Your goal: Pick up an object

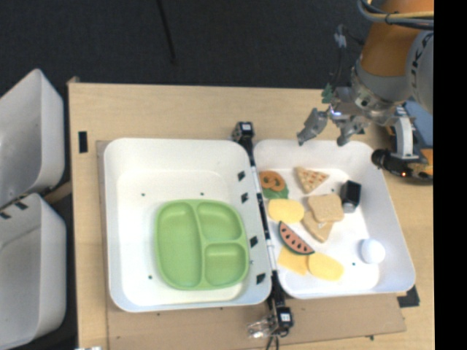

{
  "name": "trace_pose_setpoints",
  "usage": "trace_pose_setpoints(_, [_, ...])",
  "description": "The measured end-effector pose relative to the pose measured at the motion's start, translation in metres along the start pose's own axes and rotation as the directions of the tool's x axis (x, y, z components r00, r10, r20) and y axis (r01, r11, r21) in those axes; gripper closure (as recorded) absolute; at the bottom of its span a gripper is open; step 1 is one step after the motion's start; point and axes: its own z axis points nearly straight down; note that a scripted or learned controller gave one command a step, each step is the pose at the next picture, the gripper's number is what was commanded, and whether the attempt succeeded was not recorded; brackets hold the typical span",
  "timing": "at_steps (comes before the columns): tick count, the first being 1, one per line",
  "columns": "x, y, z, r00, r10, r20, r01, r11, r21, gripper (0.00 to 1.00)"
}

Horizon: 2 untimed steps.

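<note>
Arm (398, 35) cut off at the right edge; bread slices (323, 216) partly overlapped, count unclear.

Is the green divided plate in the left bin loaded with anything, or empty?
Empty. The green plate lies flat in the left bin, its three compartments bare; the toy food all sits in the right bin.

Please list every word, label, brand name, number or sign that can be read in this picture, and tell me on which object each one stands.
No readable text: none.
The green divided tray in the left bin is plain.
The toy food in the right bin, such as the pizza slice and the watermelon slice, shows printed patterns, not letters.
The small black block is too small to tell if it is marked.
</note>
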Motion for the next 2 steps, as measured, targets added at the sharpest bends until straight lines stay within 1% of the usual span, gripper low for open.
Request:
trace_pose_setpoints(1, [-0.007, 0.007, 0.049, 1.0, 0.0, 0.001, 0.0, 1.0, 0.002, 0.0])
trace_pose_setpoints(2, [-0.005, 0.002, 0.114, 1.0, 0.002, 0.001, -0.002, 1.0, 0.005, 0.0])
